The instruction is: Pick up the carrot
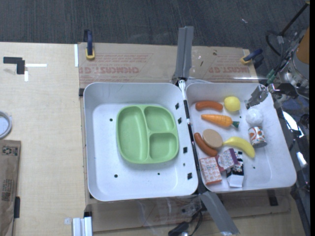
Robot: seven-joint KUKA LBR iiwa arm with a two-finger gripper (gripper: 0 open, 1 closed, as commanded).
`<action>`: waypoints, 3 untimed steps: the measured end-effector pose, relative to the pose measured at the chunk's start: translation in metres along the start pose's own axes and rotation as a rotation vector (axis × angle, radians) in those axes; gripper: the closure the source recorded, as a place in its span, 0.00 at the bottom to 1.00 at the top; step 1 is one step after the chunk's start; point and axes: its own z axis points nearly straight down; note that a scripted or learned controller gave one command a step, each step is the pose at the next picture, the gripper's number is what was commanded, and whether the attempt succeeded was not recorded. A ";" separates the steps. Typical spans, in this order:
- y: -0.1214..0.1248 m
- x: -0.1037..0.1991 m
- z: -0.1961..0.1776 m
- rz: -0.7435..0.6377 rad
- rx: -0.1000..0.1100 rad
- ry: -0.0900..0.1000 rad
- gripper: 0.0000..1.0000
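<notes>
Orange, one carrot (217, 120) lies between two sausages (209, 105); pincer (256, 96) perhaps open, hard to tell.

Gripper (257, 96) at right bin's (283, 132) upper right rim, above white ball (254, 116); carrot (216, 120) lying apart between sausage (209, 105) and cookie (212, 138).

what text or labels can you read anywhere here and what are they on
Red print, mirrored and only partly legible, seemingly "CHEMICAL GF": cardboard sheet behind the bins.
Recycling symbol, no readable words: brown bag.
Too small or blurred: can, red carton, snack packets.
</notes>
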 end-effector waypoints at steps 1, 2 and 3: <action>0.033 0.004 0.095 -0.136 -0.001 0.000 0.00; 0.028 0.020 0.168 -0.435 -0.003 0.000 0.00; 0.051 0.040 0.153 -0.279 -0.004 -0.001 0.00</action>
